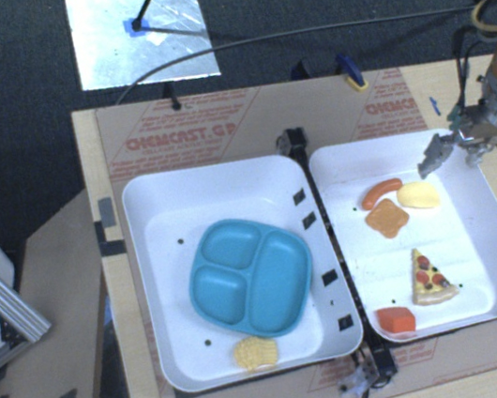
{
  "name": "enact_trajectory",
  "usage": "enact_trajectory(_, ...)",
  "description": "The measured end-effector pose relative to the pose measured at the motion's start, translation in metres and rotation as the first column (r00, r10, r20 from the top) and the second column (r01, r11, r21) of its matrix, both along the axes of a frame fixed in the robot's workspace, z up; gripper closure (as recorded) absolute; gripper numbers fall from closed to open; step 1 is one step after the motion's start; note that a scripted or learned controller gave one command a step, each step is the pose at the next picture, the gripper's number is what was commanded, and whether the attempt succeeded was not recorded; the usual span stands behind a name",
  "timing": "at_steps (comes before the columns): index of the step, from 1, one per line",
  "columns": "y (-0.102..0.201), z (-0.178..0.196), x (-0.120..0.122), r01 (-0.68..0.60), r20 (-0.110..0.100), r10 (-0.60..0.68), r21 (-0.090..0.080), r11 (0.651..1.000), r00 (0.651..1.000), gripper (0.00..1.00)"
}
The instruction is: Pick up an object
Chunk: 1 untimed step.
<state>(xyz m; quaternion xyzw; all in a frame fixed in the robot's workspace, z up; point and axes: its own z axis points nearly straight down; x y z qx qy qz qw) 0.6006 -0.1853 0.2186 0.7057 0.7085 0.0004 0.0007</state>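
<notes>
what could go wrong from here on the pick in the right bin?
1. The hot dog, toast slice and pale yellow food piece lie bunched together, apparently touching; closing on one may shove or snag its neighbours.
2. The pincer hangs near the right bin's back wall, so a descent there could clip the wall.
3. The pizza slice and toast look flat, so the pincer may slide over them.

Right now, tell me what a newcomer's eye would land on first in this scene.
The big blue divided plate in the left bin draws the eye first, with a yellow waffle-like piece just below it. Next comes the cluster of toy food in the right bin: a sausage, a pizza slice and a red block. The gripper hovers at that bin's upper right.
</notes>
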Motion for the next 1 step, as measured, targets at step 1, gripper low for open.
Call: enact_trajectory(1,0.0042,-0.0421,0.0011,0.0,-0.002,0.0,0.0,1.0,1.0,0.0)
